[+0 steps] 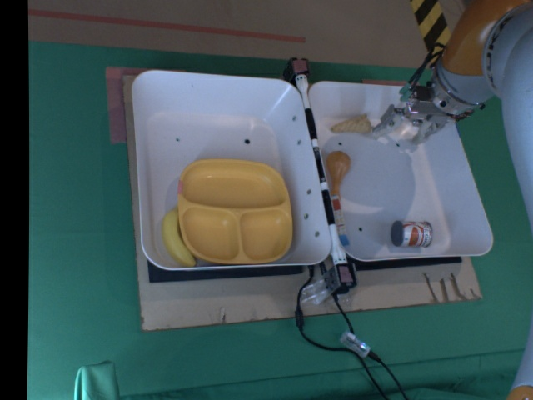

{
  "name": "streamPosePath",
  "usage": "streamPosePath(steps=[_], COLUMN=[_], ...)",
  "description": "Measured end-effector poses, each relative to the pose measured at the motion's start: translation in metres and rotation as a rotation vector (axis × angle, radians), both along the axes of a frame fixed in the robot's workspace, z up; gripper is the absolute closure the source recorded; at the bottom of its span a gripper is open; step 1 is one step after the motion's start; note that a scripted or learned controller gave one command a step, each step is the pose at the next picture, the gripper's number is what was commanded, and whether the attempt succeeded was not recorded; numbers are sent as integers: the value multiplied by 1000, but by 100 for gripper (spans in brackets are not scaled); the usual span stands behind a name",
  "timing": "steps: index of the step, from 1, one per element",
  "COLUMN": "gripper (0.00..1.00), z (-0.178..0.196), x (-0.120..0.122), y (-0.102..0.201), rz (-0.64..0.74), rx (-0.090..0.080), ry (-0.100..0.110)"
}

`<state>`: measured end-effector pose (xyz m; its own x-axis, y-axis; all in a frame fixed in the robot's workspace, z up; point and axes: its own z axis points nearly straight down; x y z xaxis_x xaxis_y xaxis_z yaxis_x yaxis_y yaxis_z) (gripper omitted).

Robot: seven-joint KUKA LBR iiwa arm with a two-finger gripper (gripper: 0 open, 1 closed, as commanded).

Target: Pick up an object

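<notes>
Two glossy white bins (150, 90) (rounded corners); jaws over the right one, their opening impossible to tell.

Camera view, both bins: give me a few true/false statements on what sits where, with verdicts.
1. The yellow tray lies in the left bin. True.
2. The banana lies in the right bin. False: it lies in the left bin, against the tray's left edge.
3. The can lies on its side in the right bin. True.
4. The gripper hovers over the left bin. False: it is over the right bin, beside the cone.
</notes>
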<state>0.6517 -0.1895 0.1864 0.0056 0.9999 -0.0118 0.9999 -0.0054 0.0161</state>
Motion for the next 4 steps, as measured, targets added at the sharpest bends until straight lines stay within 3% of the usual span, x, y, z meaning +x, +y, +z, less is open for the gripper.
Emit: streamPosePath(steps=[1,2,3,4], gripper=[100,100,0,0], z=[19,2,1,1], x=[3,-20,-21,9], y=[-3,40,40,69], rz=[-3,0,-1,2], rx=[-11,1,2,5], ry=[-18,-2,0,-2])
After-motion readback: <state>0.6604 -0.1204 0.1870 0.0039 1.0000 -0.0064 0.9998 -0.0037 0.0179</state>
